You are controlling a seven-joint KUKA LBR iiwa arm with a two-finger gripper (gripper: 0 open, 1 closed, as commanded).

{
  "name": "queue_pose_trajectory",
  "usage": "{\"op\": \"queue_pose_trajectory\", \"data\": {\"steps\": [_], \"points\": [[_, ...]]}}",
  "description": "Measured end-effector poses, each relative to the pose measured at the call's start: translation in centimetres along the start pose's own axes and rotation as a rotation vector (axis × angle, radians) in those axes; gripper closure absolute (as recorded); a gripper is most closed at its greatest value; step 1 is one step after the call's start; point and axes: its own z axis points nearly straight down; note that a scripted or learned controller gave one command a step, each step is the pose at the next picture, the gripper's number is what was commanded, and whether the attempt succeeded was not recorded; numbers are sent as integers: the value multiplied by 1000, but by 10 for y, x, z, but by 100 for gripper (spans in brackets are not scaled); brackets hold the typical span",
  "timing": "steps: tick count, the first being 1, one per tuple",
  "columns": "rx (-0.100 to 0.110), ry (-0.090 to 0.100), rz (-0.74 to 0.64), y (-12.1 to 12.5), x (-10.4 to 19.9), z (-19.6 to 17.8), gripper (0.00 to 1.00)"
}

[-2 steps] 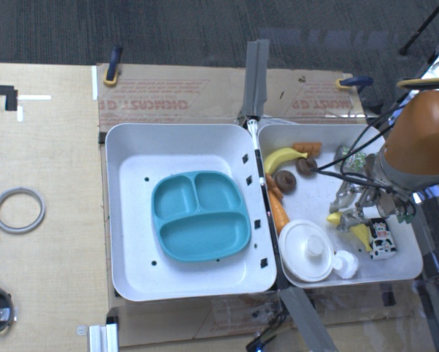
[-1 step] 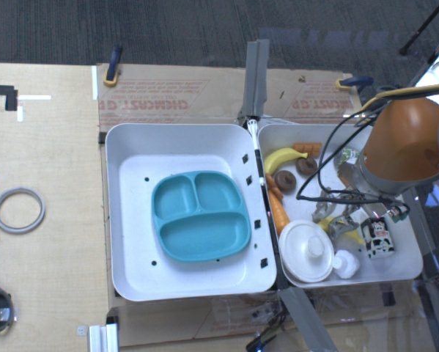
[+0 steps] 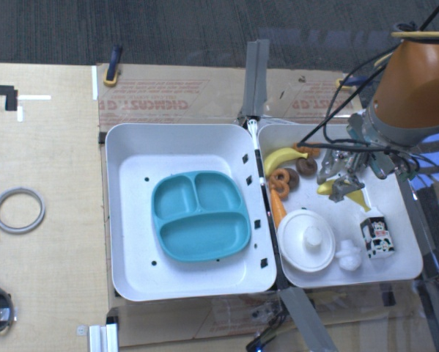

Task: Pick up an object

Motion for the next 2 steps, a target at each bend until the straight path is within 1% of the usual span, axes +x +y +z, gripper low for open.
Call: {"op": "queue_pose_trajectory", "data": {"steps": [2], "points": [[0,-9,5,-1,-3,-18,100]]}}
